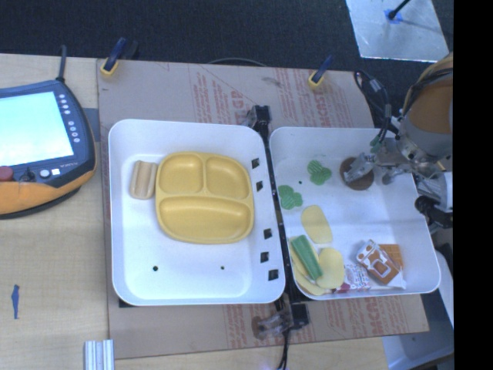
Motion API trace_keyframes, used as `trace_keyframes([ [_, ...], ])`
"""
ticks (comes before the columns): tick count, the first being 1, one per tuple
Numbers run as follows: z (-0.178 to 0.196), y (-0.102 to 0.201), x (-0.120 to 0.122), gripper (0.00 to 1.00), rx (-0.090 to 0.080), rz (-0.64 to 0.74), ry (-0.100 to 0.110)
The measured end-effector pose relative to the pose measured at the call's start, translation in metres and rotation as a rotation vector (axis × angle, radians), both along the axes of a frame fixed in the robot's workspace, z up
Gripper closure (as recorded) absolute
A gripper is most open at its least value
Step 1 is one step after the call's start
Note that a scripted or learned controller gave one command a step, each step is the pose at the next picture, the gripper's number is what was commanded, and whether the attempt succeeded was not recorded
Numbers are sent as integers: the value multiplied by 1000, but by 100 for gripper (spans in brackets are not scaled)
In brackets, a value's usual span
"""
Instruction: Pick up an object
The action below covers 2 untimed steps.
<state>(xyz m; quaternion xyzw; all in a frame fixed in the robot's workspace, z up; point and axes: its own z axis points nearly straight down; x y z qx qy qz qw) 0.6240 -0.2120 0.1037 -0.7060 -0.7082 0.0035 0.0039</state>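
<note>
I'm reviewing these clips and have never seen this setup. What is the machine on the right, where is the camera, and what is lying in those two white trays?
One camera looks down at a slant on a bench. The grey and orange shape at the right is a robot arm; its gripper is low in the right bin, over a brown round object. Whether it holds that is unclear. This bin also has green pieces, pale yellow pieces and a small packet. The left bin carries a yellow divided plate and a tan block. A handheld screen unit lies at left.
</note>
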Motion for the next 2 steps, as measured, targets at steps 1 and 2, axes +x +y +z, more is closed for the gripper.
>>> trace_keyframes([
  [1,-11,18,34,0,-3,3,-12],
  [2,-12,27,-73,0,2,-2,2],
])
